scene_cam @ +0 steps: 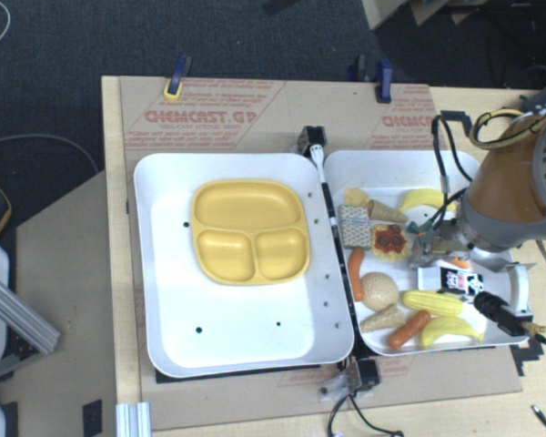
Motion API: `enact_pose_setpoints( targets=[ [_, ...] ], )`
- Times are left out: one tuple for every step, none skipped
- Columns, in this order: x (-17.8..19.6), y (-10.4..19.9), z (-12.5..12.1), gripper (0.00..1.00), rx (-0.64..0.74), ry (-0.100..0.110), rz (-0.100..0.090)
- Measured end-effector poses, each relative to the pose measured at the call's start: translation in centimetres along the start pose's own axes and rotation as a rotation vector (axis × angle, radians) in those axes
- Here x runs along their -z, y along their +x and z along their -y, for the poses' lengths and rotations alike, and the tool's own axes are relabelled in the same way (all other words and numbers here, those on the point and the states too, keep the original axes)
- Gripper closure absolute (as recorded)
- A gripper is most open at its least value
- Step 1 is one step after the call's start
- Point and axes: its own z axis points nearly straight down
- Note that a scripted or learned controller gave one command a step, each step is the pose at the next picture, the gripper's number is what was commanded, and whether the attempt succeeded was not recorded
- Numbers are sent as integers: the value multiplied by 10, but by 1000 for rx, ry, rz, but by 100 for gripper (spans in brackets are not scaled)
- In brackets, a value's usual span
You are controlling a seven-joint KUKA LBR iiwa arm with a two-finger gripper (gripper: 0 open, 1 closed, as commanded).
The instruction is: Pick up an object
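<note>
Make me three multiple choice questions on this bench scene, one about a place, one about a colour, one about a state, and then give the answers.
1. Where does the divided plate lie?
A. in the left bin
B. in the right bin
C. on the floor

2. What colour is the divided plate?
A. blue
B. yellow
C. red

3. How do the toy foods lie in the right bin?
A. stacked in a tower
B. spread on its floor
C. lined up on its rim

Answers: 1 A, it sits inside the left bin. 2 B, it is plainly yellow. 3 B, the corn cob, carrot and the rest lie scattered flat.
</note>
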Motion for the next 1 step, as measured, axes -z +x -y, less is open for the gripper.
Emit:
enact_pose_setpoints(
  targets=[
    [49, 10, -3, 100, 4, -5, 2]
  ],
)
